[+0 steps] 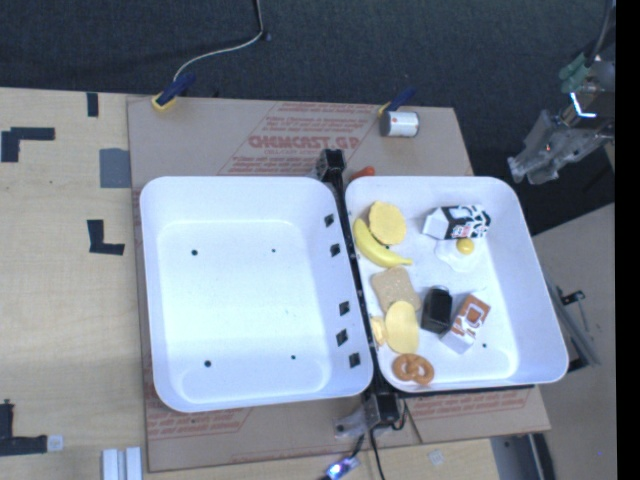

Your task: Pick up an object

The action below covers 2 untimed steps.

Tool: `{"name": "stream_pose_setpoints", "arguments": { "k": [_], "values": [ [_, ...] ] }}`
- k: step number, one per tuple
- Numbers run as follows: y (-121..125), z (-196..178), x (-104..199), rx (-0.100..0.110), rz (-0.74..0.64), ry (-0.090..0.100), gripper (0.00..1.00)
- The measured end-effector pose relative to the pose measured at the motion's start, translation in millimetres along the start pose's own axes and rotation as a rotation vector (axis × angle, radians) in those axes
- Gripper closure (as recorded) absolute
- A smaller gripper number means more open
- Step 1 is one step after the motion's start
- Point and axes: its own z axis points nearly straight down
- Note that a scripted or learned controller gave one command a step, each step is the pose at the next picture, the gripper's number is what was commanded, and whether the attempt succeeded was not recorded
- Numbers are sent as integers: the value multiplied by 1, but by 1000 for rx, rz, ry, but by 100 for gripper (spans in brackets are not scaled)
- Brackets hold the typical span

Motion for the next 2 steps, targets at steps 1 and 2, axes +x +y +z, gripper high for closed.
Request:
{"name": "stream_pose_setpoints", "arguments": {
  "k": [1,2],
  "values": [
    [-2,257,41,19,-12,3,100],
    [1,305,93,8,-15,4,100]
  ]
}}
